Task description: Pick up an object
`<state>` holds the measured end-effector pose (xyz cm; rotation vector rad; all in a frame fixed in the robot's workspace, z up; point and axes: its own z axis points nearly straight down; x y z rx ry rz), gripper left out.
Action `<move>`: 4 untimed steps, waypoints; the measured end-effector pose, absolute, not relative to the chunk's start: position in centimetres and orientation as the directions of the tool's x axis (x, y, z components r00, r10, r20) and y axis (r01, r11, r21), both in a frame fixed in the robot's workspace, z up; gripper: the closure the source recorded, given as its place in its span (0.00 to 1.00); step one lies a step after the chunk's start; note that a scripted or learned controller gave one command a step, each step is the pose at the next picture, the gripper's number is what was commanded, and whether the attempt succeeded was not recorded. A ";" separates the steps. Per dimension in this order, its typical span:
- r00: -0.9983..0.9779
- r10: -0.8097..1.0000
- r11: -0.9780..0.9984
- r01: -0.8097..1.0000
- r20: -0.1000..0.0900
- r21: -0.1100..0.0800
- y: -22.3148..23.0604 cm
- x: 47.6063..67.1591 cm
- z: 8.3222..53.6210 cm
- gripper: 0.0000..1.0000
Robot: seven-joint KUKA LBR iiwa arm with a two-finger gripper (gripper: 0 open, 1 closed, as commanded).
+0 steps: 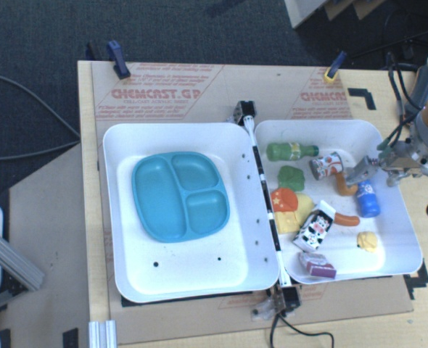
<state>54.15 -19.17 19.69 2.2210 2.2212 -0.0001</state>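
My gripper (377,175) hangs over the right bin (402,256) near its right wall, open, with nothing between its fingers. Just below it lies a small blue bottle (368,200). To its left are an orange carrot-like piece (342,185) and a red-and-white can (326,165). Further left lie a green bottle (291,151), a green lump (291,175) and a red-orange item (284,200) on a yellow slab (285,221). A cow-print carton (315,230), an orange sausage (347,220), a yellow piece (368,241) and a purple block (319,267) sit nearer the front.
The left bin (127,267) holds a blue divided plate (181,194). A black-clipped divider (261,187) runs between the bins. Cables (402,85) hang beside the arm at the right edge.
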 end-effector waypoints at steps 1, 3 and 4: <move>-0.002 1.000 0.002 1.000 0.002 -0.003 -17.3 62.3 8.4 0.00; -0.003 1.000 0.003 1.000 0.001 0.003 -9.9 66.8 17.8 1.00; -0.003 1.000 0.003 1.000 0.001 0.000 -2.6 65.3 20.9 1.00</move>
